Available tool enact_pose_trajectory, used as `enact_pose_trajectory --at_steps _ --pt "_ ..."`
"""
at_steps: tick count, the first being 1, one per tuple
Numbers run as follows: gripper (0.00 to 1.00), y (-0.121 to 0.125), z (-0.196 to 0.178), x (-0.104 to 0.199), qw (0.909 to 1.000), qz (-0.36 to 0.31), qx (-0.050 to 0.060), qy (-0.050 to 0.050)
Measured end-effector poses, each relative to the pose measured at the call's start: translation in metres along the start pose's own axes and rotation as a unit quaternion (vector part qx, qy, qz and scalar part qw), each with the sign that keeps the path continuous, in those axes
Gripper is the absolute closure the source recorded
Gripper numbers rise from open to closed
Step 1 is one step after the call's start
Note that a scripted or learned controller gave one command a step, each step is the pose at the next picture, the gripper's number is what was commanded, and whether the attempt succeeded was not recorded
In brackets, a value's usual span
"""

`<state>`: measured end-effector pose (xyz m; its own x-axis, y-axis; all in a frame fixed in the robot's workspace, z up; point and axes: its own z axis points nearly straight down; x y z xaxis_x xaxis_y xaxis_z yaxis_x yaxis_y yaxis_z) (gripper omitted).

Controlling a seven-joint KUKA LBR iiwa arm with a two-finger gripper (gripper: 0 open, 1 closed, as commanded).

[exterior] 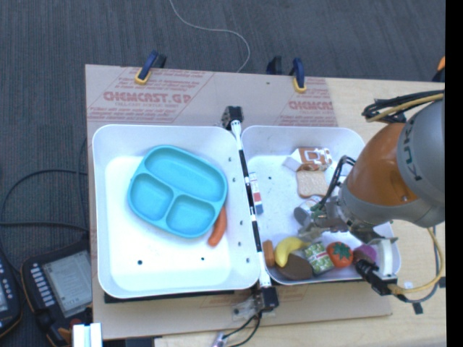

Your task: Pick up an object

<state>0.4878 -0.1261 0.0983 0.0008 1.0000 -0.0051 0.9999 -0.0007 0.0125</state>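
The arm reaches in from the right over the right bin (275, 166). My gripper (309, 221) is low in that bin, just above a pile of toy food at the front: a yellow banana (286, 249), a brown piece (293, 267), a green packet (317, 256) and a red strawberry (339, 254). A slice of toast (312, 185) and a small white and orange box (312, 157) lie behind the gripper. The wrist hides the fingertips, and I see nothing held.
The left bin (119, 266) holds a blue divided plate (177, 191) with an orange carrot (218, 229) at its right edge. A ridge with a black and white strip (248, 186) separates the bins. Clamps (148, 65) hold the board's far edge.
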Motion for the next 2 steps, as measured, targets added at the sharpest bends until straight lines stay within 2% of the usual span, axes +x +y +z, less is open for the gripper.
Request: enact_pose_trajectory --at_steps 1,2 --pt "0.0 -0.0001 0.0001 0.0 1.0 0.0 0.0 0.0" --pt "1.0 0.0004 -0.0094 0.0002 1.0 0.0 0.0 0.0"
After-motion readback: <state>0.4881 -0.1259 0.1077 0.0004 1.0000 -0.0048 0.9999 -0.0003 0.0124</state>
